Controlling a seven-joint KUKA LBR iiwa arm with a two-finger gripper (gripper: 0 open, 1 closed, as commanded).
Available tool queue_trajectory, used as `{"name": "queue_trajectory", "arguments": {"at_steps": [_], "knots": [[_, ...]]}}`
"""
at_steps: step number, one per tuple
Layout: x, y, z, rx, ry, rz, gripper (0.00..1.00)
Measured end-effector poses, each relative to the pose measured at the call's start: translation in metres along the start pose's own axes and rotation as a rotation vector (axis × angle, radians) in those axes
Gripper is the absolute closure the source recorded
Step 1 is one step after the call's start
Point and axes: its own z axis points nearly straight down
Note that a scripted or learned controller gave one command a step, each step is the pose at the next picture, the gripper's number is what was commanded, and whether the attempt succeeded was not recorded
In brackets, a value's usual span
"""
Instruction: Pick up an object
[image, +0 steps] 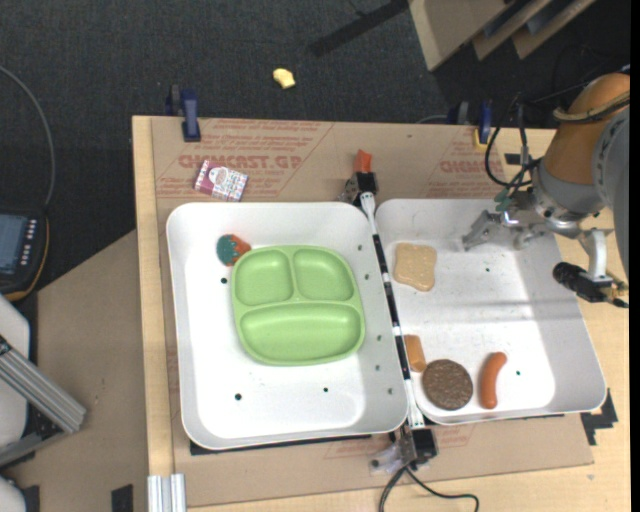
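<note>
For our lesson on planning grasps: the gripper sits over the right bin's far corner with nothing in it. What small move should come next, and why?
Probably a short shift toward the slice of toast, staying above it. The gripper is over bare floor in the right bin, and the toast is the nearest item, lying flat and apart from the others. The sausage and round patty lie farther off, near the bin's front edge.

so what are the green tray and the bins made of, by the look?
Green tray: likely moulded plastic, matte with a soft sheen, rounded compartment walls. Bins: thin white plastic probably, glossy, with rolled rims and bright glare. Neither can be confirmed from the view.
</note>
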Motion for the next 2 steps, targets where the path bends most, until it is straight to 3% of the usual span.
{"name": "queue_trajectory", "arguments": {"at_steps": [1, 2], "knots": [[-0.018, -0.055, -0.026, 0.020, 0.011, 0.008, 0.00], [0.030, -0.128, -0.062, 0.022, 0.010, 0.006, 0.00]]}}
